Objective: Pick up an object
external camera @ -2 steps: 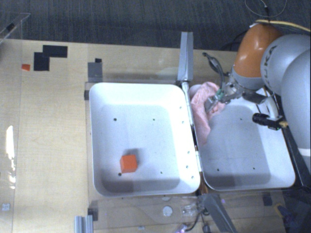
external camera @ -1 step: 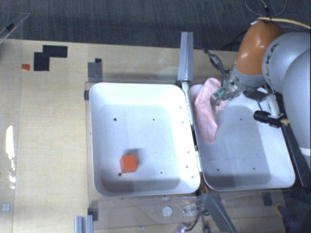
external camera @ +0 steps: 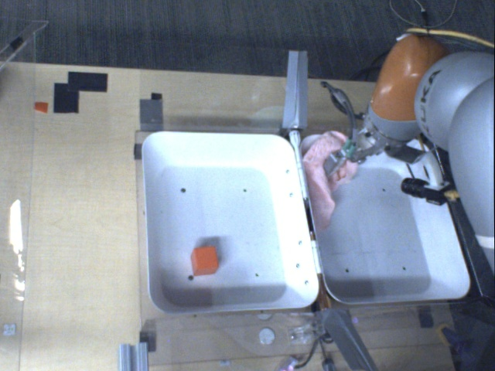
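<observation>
A pink cloth [external camera: 321, 172] lies crumpled against the left wall of the right bin [external camera: 402, 284], near its far corner. My gripper [external camera: 344, 157] is down at the cloth's upper right part, its tip pressed into the folds. An orange cube [external camera: 205, 260] rests in the left bin [external camera: 224, 300], toward the near left corner, far from the gripper.
A grey upright post [external camera: 295, 91] stands behind the divider between the bins. The arm's grey body and orange band [external camera: 402, 76] cover the right bin's far right corner. Black cables run beside the wrist. Black markers lie on the bench at the far left.
</observation>
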Motion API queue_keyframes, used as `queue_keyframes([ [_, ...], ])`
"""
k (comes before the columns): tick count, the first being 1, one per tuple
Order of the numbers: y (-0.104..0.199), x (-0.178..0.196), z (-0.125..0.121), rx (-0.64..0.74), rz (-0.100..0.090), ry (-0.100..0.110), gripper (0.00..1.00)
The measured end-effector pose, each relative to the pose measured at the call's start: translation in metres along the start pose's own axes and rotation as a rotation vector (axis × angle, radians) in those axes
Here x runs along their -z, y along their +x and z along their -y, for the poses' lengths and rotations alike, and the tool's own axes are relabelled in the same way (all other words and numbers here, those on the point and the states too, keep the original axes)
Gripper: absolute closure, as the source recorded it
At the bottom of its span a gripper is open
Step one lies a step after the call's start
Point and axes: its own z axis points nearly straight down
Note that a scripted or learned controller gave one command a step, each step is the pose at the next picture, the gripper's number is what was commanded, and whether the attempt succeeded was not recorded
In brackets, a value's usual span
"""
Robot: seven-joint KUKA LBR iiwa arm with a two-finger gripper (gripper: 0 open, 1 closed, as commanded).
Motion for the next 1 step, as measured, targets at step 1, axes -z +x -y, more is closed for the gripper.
queue_keyframes([
  [1,0.0002,-0.0071,0.0005,0.025,-0.003,0.003,0.0],
])
